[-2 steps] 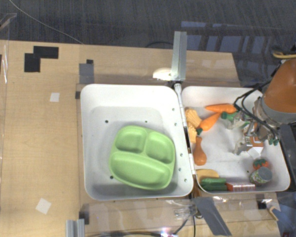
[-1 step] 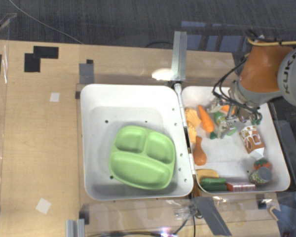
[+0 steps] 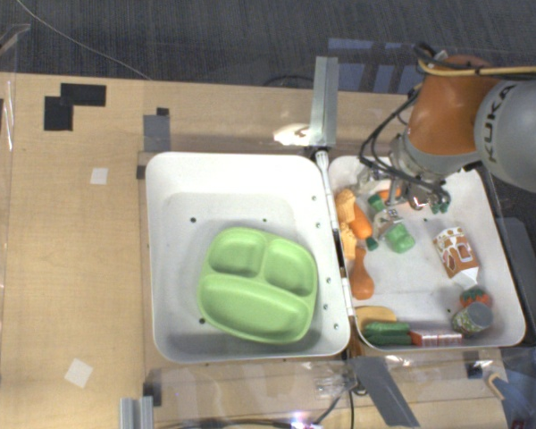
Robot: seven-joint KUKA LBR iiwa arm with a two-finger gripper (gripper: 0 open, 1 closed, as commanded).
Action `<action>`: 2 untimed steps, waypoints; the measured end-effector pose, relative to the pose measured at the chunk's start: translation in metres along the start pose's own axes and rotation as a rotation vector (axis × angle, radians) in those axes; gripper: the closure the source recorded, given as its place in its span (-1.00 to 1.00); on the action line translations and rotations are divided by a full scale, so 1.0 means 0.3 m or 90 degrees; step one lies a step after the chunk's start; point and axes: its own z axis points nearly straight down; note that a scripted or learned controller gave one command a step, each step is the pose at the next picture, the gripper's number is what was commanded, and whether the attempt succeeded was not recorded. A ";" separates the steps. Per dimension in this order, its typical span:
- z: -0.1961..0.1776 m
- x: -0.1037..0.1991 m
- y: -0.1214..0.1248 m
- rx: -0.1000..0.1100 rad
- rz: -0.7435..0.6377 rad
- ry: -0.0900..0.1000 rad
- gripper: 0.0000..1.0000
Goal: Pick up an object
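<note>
My gripper [image 3: 400,200] hangs below the orange wrist band over the upper part of the right bin [image 3: 505,280]. Just beneath it lie a green block [image 3: 397,238], an orange carrot-like piece [image 3: 362,224] and a small green piece [image 3: 375,205]. Another green piece [image 3: 440,206] sits just right of the gripper. Yellow-orange food pieces [image 3: 344,208] rest against the bin's left wall. The wrist and cables hide whatever is directly under the gripper.
The left bin [image 3: 174,195] bears a green divided plate [image 3: 257,284]. Lower in the right bin lie a brown-and-white carton [image 3: 454,250], an orange pear shape [image 3: 364,281], a yellow piece [image 3: 375,313], a green cucumber [image 3: 386,332], a pink tube [image 3: 439,337] and a small can [image 3: 476,314].
</note>
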 end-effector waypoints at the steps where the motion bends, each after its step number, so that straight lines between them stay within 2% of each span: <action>1: -0.005 0.170 0.062 0.001 0.067 0.000 -1.00; 2: -0.012 0.368 0.065 0.002 0.167 -0.002 -1.00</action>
